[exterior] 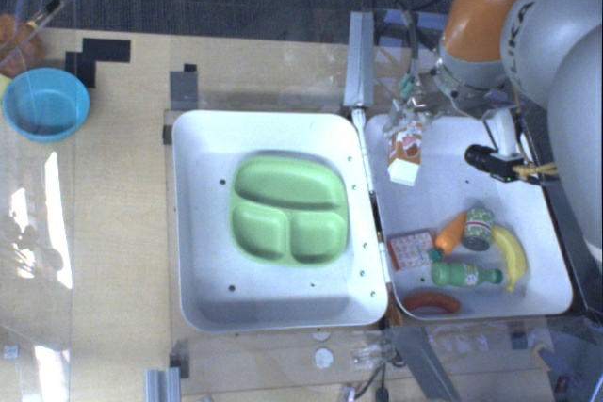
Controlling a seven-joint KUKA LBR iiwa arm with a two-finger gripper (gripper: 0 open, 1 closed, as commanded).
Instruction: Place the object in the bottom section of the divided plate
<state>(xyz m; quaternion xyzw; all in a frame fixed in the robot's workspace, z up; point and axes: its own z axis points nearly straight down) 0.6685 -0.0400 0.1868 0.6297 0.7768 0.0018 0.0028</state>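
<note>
The arm (528,24) looms largest, its gripper (413,113) low over the right bin's (556,292) far corner with a small carton (405,155) at its tips; whether the fingers are spread or pinching it I cannot tell. The carton looks light, stiff and boxy, best taken across its flat sides. The green plate (287,207) sits mid left bin (193,231), sections bare. The wall between the bins must be cleared; above the plate there is open room.
</note>
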